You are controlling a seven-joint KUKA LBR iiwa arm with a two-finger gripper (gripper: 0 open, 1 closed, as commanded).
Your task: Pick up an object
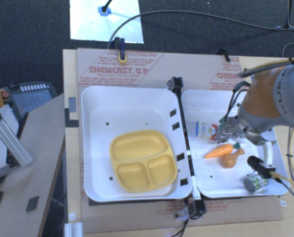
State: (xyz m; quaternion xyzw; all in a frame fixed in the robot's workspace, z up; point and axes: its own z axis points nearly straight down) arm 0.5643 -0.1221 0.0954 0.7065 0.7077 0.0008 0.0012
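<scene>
Carrot point(218, 151) under my gripper point(227, 132) | jaws: can't tell tbh | risk: packet point(205, 130) and pear-ish thing point(230, 160) crowd it, might snag wrong one

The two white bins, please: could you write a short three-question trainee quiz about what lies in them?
1. True or false: the yellow divided tray lies in the left bin.
2. Which lies nearest the claw? A. carrot B. small can C. yellow tray
3. Fill in: the carton lies in the ___ bin.

Key: 1 true; 2 A; 3 right.
</scene>
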